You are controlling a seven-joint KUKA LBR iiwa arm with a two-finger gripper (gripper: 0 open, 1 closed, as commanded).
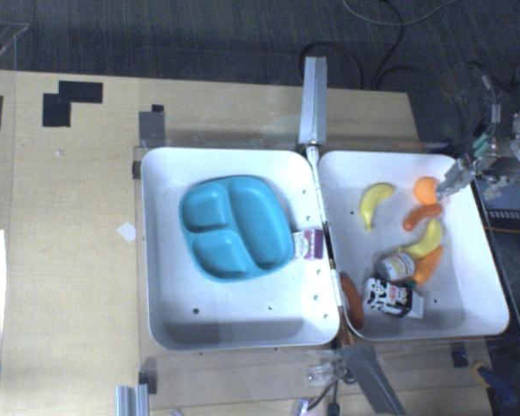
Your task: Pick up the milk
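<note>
wooden bench [61, 258], two white bins. milk [390, 297], cow-patterned, no legible writing, lies in right bin [477, 310] front. left bin [169, 319] holds blue tray [234, 226]. gripper [455, 178] at right bin's rim.

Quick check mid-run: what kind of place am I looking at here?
Most likely a robotics lab test bench, not a kitchen: two white bins fixed side by side on a wooden bench, toy food such as a banana and milk, loose cables on the floor.
</note>
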